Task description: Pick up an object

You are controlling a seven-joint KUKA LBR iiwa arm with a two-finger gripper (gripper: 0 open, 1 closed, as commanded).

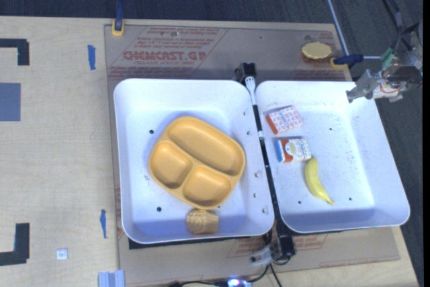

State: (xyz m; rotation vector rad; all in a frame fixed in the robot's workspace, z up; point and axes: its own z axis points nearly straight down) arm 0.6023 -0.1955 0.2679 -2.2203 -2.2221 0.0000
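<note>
The right bin [376,212] holds a yellow banana [316,181] near its middle. A small red and white carton [283,119] and a blue, white and orange carton [293,148] lie along its left side. My gripper [363,88] hangs over the bin's far right corner, well away from all three objects. Nothing is visible in it, and its tip is small and partly blurred. The left bin [131,144] holds a yellow divided plate [195,160]. A brown cone-like toy [202,220] lies at that bin's near wall.
A round yellow biscuit-like item [316,50] rests on the cardboard sheet behind the right bin, next to a blue clamp [346,60]. A black divider post [247,70] stands between the bins at the back. Cables bunch at the front between the bins [272,253].
</note>
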